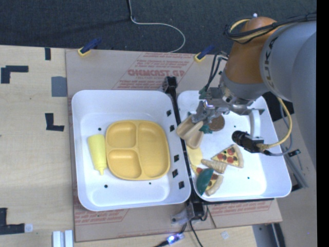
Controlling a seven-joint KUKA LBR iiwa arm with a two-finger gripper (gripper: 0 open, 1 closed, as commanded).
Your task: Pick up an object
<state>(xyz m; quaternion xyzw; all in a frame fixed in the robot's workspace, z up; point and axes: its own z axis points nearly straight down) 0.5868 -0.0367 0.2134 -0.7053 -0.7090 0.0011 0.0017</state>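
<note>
Gripper (199, 118) hangs over the right bin's (275, 189) left edge, at nine o'clock, fingers closed on a tan wedge (188, 130). Only the wedge's upper end looks pinched; it may slip out onto the divider (178, 138) or the pizza slice (229, 157).

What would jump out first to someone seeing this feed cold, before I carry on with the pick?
The big grey arm with its orange band dominates the upper right, its gripper down at the right bin's left edge by a tan, wood-coloured piece. Next, the yellow divided plate in the left bin, a yellow bottle beside it. A pizza slice lies in the right bin.
</note>
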